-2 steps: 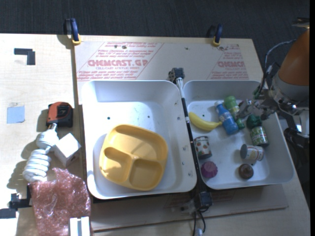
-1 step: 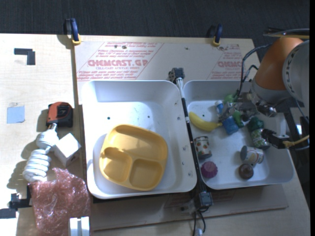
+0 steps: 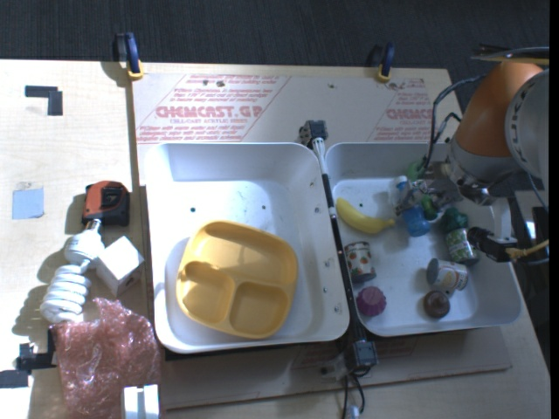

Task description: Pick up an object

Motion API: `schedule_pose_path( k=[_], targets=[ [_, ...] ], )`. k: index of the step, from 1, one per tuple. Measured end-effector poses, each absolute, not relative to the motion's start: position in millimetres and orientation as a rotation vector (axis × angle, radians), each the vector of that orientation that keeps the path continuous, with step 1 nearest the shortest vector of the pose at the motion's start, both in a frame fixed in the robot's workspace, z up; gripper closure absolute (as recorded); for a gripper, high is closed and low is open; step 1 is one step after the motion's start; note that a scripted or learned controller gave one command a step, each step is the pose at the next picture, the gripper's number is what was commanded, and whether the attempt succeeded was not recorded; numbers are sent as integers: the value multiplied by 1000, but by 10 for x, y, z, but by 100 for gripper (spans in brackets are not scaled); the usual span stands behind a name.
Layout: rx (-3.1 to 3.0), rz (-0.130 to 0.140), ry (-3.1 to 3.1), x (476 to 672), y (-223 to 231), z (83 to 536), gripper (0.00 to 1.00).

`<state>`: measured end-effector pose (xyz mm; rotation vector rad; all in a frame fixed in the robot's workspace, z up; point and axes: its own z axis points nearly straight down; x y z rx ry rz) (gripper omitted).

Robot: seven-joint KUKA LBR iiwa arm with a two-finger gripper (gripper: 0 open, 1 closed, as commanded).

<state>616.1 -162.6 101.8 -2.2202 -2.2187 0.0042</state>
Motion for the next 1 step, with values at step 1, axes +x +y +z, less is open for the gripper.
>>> schedule_pose_path(
  k=[1],
  targets=[
    [-2221,0,-2223,5884,-837,1923,100]
  ],
)
